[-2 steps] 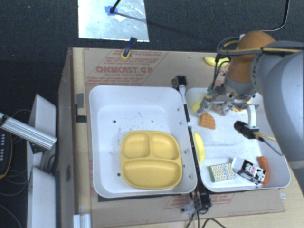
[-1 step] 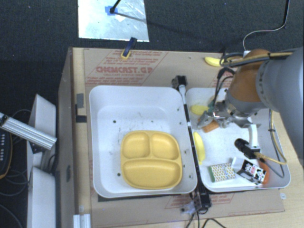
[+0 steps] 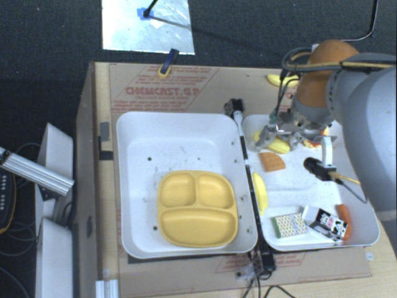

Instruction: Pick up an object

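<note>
My gripper is low in the far left corner of the right bin. A yellow object lies right under it, partly hidden by the gripper. Whether the two touch I cannot tell. A tan-orange wedge rests just in front of the gripper on the bin floor. A yellow banana lies along the bin's left wall.
The left bin holds a yellow divided plate. Near the right bin's front edge sit a small checkered box, a black-and-white box and an orange carrot. A small red-orange piece lies right of the gripper.
</note>
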